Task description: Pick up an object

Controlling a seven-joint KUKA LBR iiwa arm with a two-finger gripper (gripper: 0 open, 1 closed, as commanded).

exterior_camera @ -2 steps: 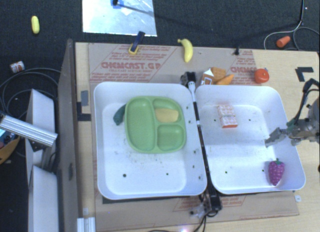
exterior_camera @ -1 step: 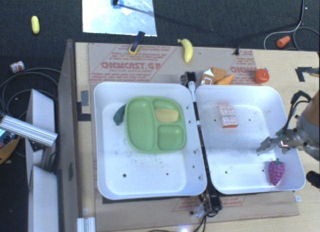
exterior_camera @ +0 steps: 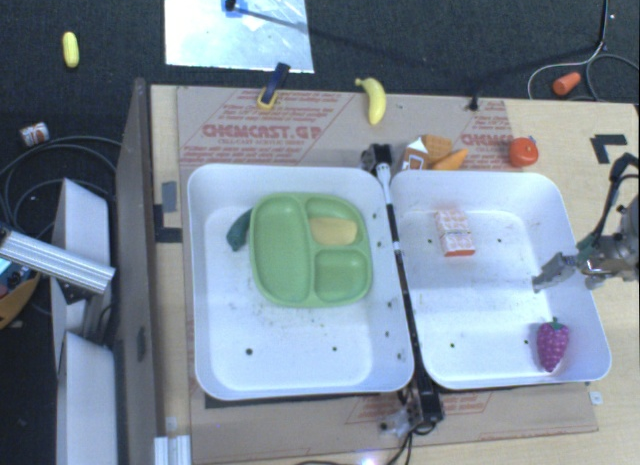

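Observation:
In the right bin, a small red-and-white box lies near the back. A purple berry-like toy sits in the front right corner. My gripper reaches in over that bin's right side, above the berry toy and well to the right of the box, with nothing visibly in it. The left bin holds a green divided plate with a yellow piece in its upper right compartment. A dark green item lies against the plate's left edge.
On the bench behind the bins lie a yellow banana, an orange carrot-like toy and a red tomato-like toy. A black divider runs between the bins. Cables and a metal bar lie at far left.

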